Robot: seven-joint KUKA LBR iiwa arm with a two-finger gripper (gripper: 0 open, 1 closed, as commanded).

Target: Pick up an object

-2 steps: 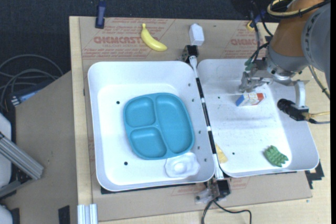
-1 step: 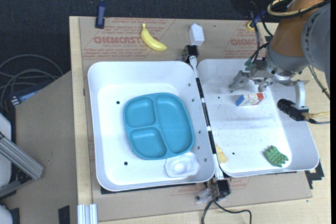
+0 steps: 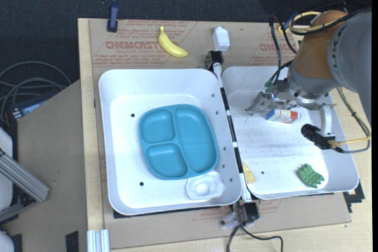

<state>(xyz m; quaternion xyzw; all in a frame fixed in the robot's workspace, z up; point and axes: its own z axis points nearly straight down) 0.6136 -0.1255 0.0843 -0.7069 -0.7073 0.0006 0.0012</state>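
Red-white object (image 3: 285, 115) lies flat, right bin (image 3: 260, 144), frame's centre right, long axis roughly left-right. Gripper (image 3: 269, 100) directly above-left, nearly touching. Finger spread: cannot tell. Green object (image 3: 310, 175) well apart, lower right.
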